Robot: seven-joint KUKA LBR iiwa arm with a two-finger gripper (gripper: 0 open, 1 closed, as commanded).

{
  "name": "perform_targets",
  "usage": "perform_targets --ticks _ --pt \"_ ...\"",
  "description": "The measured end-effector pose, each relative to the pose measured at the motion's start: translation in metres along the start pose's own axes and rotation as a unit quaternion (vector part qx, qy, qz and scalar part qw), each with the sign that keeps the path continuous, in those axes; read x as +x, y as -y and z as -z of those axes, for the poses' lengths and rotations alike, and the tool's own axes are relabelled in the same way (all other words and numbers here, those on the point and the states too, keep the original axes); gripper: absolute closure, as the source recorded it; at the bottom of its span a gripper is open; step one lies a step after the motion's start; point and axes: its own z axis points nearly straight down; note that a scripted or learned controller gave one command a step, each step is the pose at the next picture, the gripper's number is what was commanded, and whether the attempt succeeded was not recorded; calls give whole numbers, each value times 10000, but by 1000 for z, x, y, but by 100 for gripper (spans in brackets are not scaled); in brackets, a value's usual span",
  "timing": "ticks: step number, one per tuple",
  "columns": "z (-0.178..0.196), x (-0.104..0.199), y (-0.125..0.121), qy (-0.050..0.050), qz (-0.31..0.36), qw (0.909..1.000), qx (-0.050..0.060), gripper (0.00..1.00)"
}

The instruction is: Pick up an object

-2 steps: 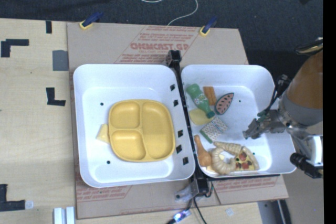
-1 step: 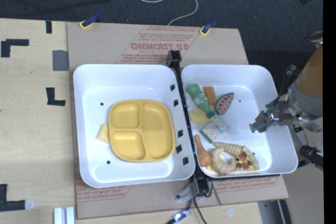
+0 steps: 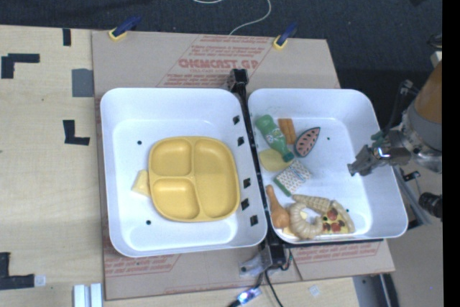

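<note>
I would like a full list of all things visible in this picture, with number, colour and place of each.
Bins: two, white, side by side on the bench.
Divided plate: one, yellow, middle of left bin.
Yellow wedge: one, pale yellow, partly under the plate's left edge.
Toy foods: several, mixed colours, left and lower part of right bin.
Watermelon slice: one, red and green, right bin.
Cable: one, white, behind the bins.
Gripper: one, dark, over right bin's right side.
</note>
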Motion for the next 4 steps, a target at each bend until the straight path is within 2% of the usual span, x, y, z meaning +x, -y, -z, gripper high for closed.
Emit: perform_targets --ticks 2,3,4 --pt "-18 112 -32 -11 27 10000 18 100" --pt "-3 160 -40 -13 26 10000 12 100" --pt "-4 207 -63 -11 26 10000 12 100"
